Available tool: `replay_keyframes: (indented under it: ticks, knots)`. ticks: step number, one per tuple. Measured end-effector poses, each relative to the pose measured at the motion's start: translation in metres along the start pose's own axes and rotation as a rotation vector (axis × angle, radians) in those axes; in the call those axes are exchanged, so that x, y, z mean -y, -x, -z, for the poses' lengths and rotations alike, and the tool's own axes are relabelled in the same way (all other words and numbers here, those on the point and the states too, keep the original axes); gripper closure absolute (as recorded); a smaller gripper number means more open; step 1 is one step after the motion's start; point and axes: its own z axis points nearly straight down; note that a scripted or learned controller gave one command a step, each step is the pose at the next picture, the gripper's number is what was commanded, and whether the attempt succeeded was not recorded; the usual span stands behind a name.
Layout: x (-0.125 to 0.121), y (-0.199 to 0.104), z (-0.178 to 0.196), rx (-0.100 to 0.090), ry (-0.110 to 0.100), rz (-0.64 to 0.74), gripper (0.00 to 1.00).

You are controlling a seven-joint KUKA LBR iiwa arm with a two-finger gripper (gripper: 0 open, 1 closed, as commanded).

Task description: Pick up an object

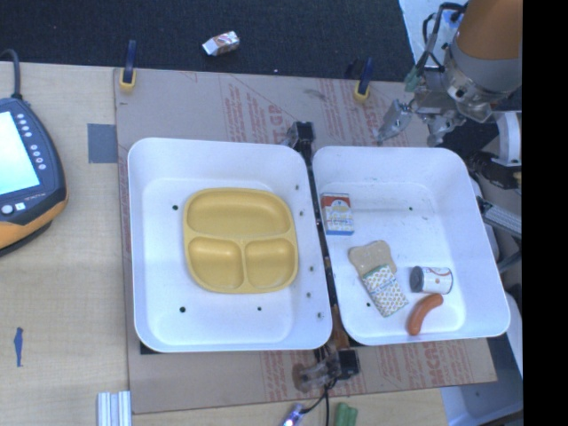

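Observation:
The right bin (pixel 444 171) holds a small red and white carton (pixel 337 213) near its left wall. Toward its front lie a tan bread slice (pixel 371 256), a patterned packet (pixel 384 290), a small can on its side (pixel 432 280) and an orange sausage (pixel 424 313). My gripper (pixel 412 122) hangs above the far rim of the right bin, at the upper right, open with nothing between its fingers. It is well apart from all the objects.
The left bin (pixel 151 238) bears a yellow divided tray (pixel 240 239). A teach pendant (pixel 22 171) lies at the far left of the bench. A crumpled wrapper (pixel 221 43) sits on the dark floor beyond. Clamps (pixel 128 69) hold the cardboard's back edge.

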Motion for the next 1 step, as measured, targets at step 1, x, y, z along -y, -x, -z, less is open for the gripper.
replay_keyframes:
  ticks: [1]
  knots:
    - [0.1426, 0.0086, -0.0667, 0.000, -0.002, 0.000, 0.00]
